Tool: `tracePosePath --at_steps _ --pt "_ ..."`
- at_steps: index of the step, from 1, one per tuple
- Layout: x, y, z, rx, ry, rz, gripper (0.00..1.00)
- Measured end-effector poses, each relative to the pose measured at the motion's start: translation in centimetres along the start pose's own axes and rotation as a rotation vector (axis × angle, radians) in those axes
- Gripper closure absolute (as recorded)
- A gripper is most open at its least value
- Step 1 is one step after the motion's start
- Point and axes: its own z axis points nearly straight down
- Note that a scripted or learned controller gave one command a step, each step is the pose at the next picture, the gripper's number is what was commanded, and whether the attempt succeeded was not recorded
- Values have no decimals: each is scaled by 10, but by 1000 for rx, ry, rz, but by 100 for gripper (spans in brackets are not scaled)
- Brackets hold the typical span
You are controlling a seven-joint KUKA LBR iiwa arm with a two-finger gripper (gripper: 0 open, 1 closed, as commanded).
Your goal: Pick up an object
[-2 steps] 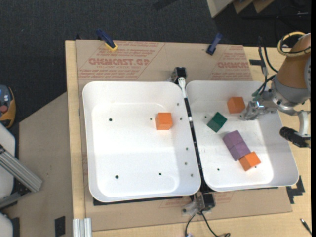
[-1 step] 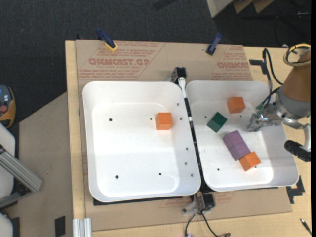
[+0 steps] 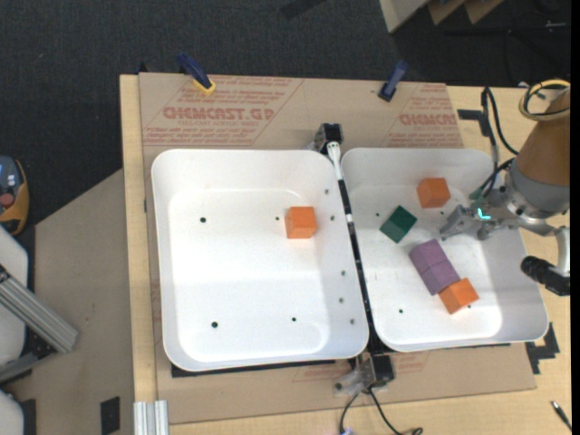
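The left bin (image 3: 172, 270) holds one orange cube (image 3: 301, 222), a little to 1 o'clock of its middle. In the right bin (image 3: 390, 329) a green block (image 3: 398, 224) lies tilted; at 2 o'clock of it sits a second orange cube (image 3: 433, 192). At 5 o'clock of the green block a purple block (image 3: 432, 266) lies slantwise, touching a third orange cube (image 3: 459, 294) at its lower end. The gripper (image 3: 460, 222) hovers over the bin's right part, at 3 o'clock of the green block; whether its fingers are apart I cannot tell.
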Motion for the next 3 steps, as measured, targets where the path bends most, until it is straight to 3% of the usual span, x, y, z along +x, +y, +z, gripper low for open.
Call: tracePosePath --at_steps 1,2,3 --pt "127 -32 1 5 6 -9 0" --pt "119 -31 -10 -2 0 0 100" --pt "119 -31 -9 -1 0 0 0"
